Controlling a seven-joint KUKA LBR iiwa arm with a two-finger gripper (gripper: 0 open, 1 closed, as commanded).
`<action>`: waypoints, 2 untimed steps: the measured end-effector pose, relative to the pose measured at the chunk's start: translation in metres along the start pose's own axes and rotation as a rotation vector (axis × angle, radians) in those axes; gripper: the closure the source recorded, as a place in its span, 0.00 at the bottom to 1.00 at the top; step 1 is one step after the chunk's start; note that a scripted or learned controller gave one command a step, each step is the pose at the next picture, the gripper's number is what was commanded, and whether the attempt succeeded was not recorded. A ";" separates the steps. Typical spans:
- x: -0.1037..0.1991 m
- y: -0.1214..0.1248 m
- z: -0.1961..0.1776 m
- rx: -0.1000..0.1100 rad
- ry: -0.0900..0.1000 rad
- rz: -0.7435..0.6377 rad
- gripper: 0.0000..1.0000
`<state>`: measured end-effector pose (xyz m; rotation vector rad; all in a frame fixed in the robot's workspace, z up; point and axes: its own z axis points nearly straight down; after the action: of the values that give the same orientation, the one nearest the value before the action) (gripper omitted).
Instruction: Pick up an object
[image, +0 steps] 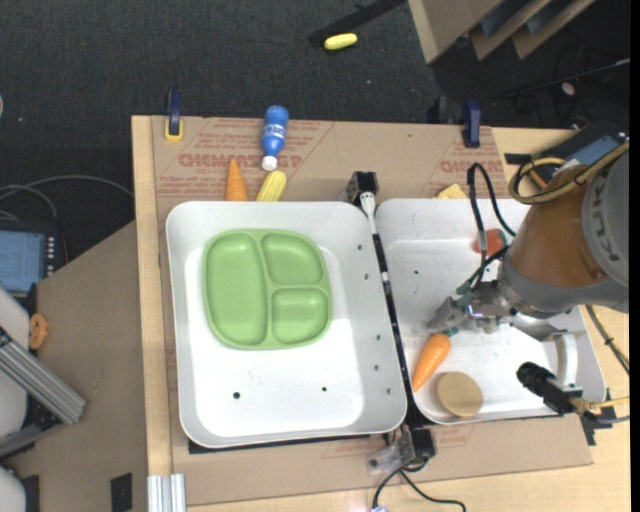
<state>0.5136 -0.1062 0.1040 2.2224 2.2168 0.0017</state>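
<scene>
In the right bin (430, 235), an orange carrot (430, 360) lies near the front left, pointing toward the front. A round tan disc (459, 394) rests just right of the carrot's tip at the bin's front. My gripper (460, 312) hangs low in the right bin, just above and behind the carrot's thick end. A small orange-red thing (490, 240) sits behind the arm near the bin's back. A green divided plate (268, 288) lies in the left bin (290, 400).
Behind the bins on the cardboard lie a blue-and-white bottle (273, 136), a small orange carrot (235, 182) and a yellow piece (272, 185). A black ridge (385, 300) divides the two bins. The arm's bulk covers the right bin's right side.
</scene>
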 end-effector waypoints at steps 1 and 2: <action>0.000 0.000 0.000 0.000 0.000 0.000 0.00; 0.000 0.000 0.000 0.000 0.000 0.000 0.00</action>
<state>0.5136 -0.1062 0.1040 2.2224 2.2168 0.0017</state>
